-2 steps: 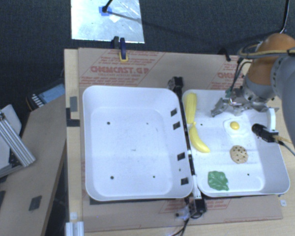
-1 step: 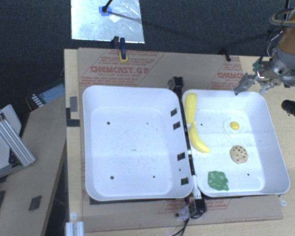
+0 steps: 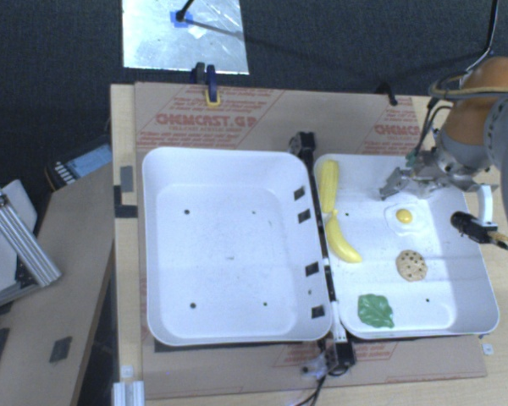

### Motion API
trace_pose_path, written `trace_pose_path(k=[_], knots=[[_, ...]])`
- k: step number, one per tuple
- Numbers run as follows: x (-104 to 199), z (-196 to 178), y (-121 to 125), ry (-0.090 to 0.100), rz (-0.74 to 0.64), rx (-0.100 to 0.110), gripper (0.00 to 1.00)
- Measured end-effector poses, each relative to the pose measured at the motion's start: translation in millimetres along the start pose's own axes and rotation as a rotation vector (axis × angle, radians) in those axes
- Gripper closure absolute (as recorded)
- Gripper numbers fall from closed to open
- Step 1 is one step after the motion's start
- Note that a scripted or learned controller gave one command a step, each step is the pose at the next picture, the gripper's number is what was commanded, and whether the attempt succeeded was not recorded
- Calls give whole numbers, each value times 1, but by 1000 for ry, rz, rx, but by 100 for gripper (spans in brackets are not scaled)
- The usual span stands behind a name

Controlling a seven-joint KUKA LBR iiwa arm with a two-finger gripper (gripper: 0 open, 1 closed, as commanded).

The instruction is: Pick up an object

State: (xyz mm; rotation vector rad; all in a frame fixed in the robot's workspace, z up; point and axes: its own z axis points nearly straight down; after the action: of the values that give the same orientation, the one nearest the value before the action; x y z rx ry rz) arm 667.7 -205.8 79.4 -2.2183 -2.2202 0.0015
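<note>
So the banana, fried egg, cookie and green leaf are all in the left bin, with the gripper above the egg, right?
Not quite: they lie in the right bin, as the camera view shows. The banana, fried egg, cookie and green leaf are all there, and the gripper sits just above the egg.

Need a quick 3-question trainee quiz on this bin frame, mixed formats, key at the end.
1. True or false: the banana lies in the left bin.
2. Which item sits nearest the gripper: A cookie, B fried egg, C green leaf?
3. Fill in: all four items lie in the ____ bin.

Key: 1 false, it lies along the left wall of the right bin. 2 B. 3 right.
</note>
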Motion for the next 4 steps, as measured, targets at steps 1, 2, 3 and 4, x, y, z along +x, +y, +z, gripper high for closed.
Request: trace_pose_path(k=[1, 2, 3, 4], knots=[[-1, -18, 3, -4, -2, -10, 100], [0, -17, 3, -4, -4, -9, 0], [17, -5, 2, -2, -5, -5, 0], [16, -18, 3, -4, -6, -10, 100]])
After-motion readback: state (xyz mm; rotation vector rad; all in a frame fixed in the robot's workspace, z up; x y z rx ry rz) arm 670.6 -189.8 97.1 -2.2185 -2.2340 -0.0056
